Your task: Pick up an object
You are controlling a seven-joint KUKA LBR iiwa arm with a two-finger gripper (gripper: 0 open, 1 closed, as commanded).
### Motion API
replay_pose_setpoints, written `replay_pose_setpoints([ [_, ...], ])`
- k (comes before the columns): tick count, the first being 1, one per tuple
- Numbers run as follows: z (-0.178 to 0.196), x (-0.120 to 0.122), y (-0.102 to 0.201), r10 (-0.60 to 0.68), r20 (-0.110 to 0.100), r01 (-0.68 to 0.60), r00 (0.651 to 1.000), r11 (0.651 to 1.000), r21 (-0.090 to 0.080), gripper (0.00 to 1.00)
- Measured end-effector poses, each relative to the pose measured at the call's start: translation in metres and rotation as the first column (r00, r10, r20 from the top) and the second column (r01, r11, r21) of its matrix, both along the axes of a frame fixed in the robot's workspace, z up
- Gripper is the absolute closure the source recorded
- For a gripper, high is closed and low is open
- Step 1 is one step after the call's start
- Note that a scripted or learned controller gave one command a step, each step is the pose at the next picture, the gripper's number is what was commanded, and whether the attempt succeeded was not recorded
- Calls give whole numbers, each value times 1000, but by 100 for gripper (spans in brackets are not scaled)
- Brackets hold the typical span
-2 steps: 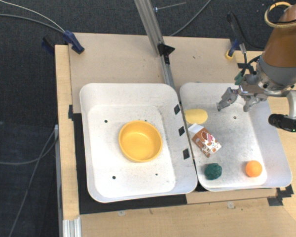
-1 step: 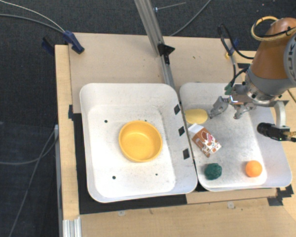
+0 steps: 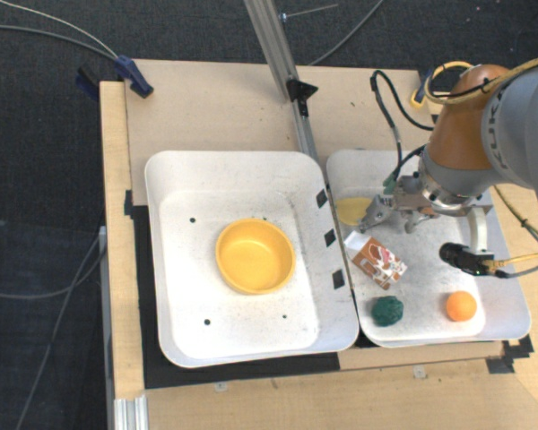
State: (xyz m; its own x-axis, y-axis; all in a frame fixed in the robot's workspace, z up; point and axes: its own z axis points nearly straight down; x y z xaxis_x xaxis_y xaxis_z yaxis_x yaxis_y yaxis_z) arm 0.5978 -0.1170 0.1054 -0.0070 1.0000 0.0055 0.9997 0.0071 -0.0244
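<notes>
While the arm reaches low into the right bin (image 3: pixel 511 316), the gripper (image 3: pixel 379 208) sits at the bin's upper left beside a pale yellow flat object (image 3: pixel 351 210), and whether it is released or clenched I cannot tell, since the wrist hides that end. Nothing is visibly lifted, so the pick seems to be at the approach or closing stage. Candidate objects lie in this same bin: the yellow piece just beside the gripper, a red-and-white packet (image 3: pixel 379 262) near the middle, a dark green ball (image 3: pixel 387 310) and an orange ball (image 3: pixel 461 306) along the near edge, well apart from each other. A firm closure and a straight lift would likely come next. Beside it, the left bin (image 3: pixel 175 330) holds a yellow bowl (image 3: pixel 255 255). Both bins rest on a tan wooden bench (image 3: pixel 215 106) over dark carpet (image 3: pixel 36 240), with loose cables (image 3: pixel 36 16) trailing.
</notes>
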Motion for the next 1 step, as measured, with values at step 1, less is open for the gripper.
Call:
replay_pose_setpoints([
  [1, 14, 3, 3, 5, 7, -5, 1000, 1000, -2, 100],
])
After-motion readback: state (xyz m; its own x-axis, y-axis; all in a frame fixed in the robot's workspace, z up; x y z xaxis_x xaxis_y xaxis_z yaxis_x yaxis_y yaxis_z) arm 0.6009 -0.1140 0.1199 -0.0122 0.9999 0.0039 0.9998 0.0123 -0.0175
